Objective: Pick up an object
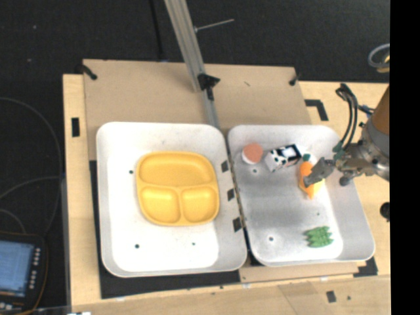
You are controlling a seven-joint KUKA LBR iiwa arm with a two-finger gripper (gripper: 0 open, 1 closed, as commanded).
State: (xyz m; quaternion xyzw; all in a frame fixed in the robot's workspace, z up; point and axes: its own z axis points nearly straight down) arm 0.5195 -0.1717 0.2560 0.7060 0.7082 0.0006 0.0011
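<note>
In the right bin (282, 209) an orange carrot-like toy (306, 176) lies near the right side. My gripper (320, 172) reaches in from the right and its tip overlaps the toy's right edge, low over the bin floor. A black-and-white cow figure (283, 157) lies just left of the orange toy, and a pinkish round piece (252, 153) sits beside that. A green ridged piece (319, 237) rests near the bin's front right corner.
The left bin (118, 228) holds a yellow divided plate (177, 188). A metal post (190, 44) rises behind the bins, along their shared edge. Cables (349, 110) hang by the arm's wrist at the right.
</note>
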